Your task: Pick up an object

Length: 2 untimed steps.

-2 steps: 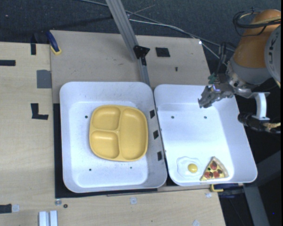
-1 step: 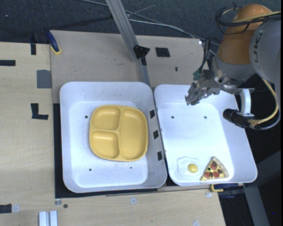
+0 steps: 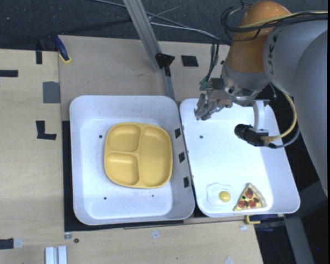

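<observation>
Camera view: egg (image 3: pixel 219 194) (near corner) well apart from pincer (image 3: pixel 202 110).

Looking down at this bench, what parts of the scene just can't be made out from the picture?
- The gripper, camera view: small, dark and cluttered with cables, so its finger position is unreadable.
- The arm, camera view: cut off by the top and right edges.
- The pizza slice, camera view: too small to identify its toppings.
- The right bin, camera view: its far right corner is covered by the arm.
- The yellow plate hides part of the left bin floor.
</observation>
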{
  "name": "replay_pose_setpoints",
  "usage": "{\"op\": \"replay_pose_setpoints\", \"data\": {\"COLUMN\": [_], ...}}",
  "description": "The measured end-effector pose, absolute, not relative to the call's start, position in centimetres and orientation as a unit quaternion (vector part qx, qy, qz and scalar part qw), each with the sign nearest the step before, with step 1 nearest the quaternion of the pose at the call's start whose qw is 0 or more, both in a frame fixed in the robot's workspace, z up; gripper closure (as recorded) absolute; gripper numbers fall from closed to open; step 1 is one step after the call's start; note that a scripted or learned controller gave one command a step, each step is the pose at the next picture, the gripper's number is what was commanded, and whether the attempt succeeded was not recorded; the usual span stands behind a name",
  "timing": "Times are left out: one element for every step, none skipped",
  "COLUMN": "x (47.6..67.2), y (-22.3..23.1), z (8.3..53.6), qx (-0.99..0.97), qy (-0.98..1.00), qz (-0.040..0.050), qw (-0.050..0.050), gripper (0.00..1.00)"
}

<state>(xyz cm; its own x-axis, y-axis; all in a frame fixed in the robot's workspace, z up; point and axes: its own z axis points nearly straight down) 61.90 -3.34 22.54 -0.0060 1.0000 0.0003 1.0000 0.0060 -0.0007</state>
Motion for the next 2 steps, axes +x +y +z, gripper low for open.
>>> {"op": "replay_pose_setpoints", "data": {"x": [62.5,63.0], "y": [1.6,7.7], "z": [21.5,22.3], "qx": [-0.705,-0.704], "qy": [-0.709,-0.710], "qz": [0.0006,-0.0004], "qw": [0.001,0.001], "gripper": [1.00,1.00]}}
